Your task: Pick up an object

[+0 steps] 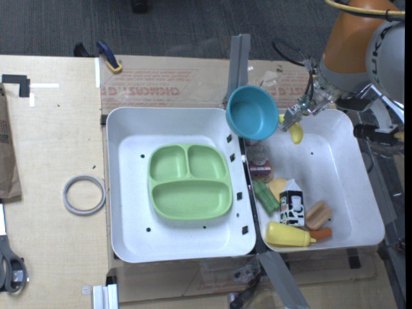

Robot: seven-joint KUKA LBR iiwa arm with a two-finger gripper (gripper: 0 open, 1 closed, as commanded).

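A blue bowl (251,112) hangs tilted above the divide between the two bins, near their far edge, with its opening facing up towards the camera. My gripper (290,116) comes in from the right and is shut on the bowl's right rim. A small yellow piece (295,134) lies just under the gripper on the floor of the right bin (335,166). The left bin (122,172) holds a green divided plate (190,181).
The near-left part of the right bin holds a dark can (260,166), a green stick (264,197), a pale yellow wedge (277,187), a black-and-white carton (293,208), a brown sausage (318,214) and a yellow bottle (287,235). A tape ring (84,194) lies on the bench at left.
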